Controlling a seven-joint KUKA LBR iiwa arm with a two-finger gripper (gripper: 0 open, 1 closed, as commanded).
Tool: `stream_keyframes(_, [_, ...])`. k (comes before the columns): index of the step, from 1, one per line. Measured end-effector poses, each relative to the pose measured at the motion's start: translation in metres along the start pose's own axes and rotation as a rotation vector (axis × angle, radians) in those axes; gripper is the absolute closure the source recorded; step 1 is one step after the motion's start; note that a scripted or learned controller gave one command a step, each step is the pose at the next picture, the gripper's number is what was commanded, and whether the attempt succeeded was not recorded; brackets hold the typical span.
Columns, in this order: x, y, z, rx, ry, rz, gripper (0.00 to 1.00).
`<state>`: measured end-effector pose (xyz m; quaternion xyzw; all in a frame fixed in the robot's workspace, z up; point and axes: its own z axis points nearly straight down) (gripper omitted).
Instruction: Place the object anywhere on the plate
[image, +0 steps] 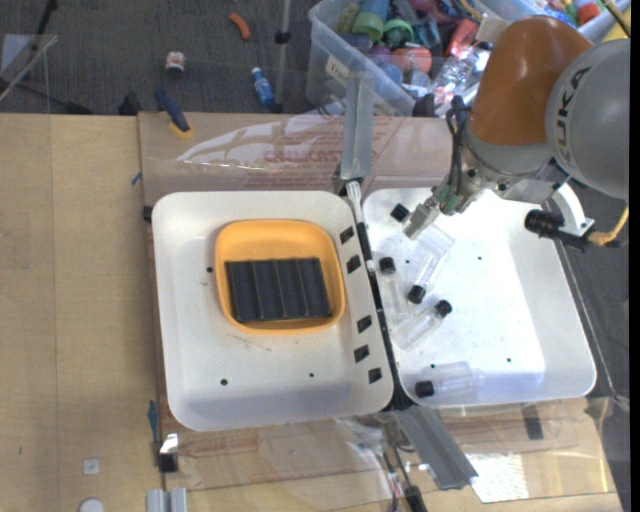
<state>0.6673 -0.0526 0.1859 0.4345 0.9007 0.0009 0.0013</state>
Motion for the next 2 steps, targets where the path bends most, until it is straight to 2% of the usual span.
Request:
stream_keyframes(1, [0.0230, 0.0115, -0.0423, -0.003, -0.004, -0.077, 1.00])
stream_keyframes(2, [0.0229, 0.0114, -0.0423, -0.003, -0.003, -0.077, 0.00])
